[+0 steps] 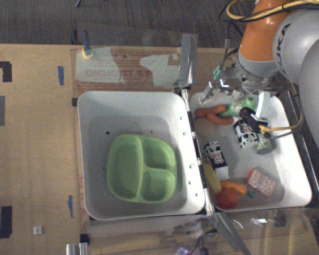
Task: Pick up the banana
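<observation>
The arm (287,36) is reaching in from the right, with the gripper (223,86) hanging over the far left corner of the right bin (292,158); whether it is wide or narrow cannot be told here. The banana (211,178) is lying near the left wall of that bin, toward the near end, just beside a tomato (228,198) and a carrot (236,186). A green plate (142,168) is sitting in the left bin (95,116).
</observation>
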Robot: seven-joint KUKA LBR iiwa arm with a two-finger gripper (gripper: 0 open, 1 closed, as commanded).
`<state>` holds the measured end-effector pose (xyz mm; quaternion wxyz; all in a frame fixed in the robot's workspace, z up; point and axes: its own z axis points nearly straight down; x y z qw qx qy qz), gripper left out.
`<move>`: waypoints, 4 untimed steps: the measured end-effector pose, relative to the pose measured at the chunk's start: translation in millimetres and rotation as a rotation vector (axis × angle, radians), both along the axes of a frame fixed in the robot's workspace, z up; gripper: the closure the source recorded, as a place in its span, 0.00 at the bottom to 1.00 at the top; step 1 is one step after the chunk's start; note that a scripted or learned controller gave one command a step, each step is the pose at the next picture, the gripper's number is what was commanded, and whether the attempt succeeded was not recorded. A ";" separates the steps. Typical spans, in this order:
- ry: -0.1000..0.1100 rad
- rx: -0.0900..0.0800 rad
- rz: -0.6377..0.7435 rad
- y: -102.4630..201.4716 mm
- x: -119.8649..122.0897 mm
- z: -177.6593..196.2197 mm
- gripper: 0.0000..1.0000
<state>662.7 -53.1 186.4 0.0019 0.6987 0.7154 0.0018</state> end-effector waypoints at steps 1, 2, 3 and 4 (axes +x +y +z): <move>0.008 0.001 -0.252 94.9 -22.1 -1.7 0.00; 0.003 0.000 -0.034 104.7 -13.7 -1.4 0.00; 0.010 0.000 -0.317 103.6 -35.7 -2.3 0.00; -0.012 -0.010 -0.490 151.1 -80.2 -29.9 0.00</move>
